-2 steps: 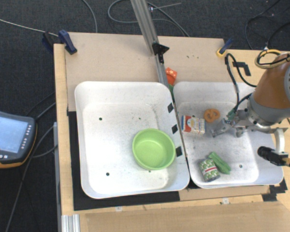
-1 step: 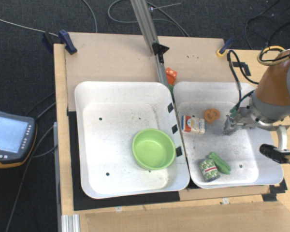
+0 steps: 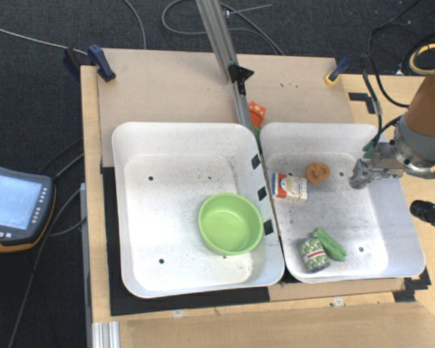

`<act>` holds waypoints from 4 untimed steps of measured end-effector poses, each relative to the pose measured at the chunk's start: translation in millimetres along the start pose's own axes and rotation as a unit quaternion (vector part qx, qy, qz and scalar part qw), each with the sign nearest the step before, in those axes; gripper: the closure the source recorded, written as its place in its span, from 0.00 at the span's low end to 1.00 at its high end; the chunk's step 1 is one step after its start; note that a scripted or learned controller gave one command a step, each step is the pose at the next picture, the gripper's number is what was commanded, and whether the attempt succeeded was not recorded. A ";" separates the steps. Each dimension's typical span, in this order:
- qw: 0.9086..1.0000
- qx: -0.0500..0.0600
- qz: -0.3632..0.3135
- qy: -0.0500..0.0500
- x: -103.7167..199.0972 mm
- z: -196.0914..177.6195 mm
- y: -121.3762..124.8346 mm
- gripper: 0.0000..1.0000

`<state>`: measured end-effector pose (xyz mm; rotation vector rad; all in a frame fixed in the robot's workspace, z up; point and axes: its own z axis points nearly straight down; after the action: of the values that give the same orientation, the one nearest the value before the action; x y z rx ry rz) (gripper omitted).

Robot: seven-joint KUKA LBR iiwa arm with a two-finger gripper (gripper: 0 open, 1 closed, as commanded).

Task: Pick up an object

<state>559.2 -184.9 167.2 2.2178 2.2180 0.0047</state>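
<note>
**Arm over the right bin**

On my screen the desk (image 3: 174, 85) carries two white bins. The left bin (image 3: 141, 194) holds a green bowl (image 3: 230, 224). In the right bin (image 3: 391, 230) I see a small carton (image 3: 289, 187), an orange round piece (image 3: 318, 172) and a green packet (image 3: 320, 249). The gripper (image 3: 360, 176) hangs near the orange piece; I cannot tell how its jaws stand.

Right bin (image 3: 391, 267) open through its middle and right, carton (image 3: 289, 187) and brown disc (image 3: 318, 172) near the top left, green bundle (image 3: 321, 249) at the bottom, bowl (image 3: 230, 224) crowding left bin's (image 3: 152, 194) lower right.
</note>
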 end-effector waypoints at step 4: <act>1.000 0.003 -0.003 0.001 111.7 -106.3 11.6 1.00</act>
<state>570.2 -73.0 273.3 2.2161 2.2279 0.0016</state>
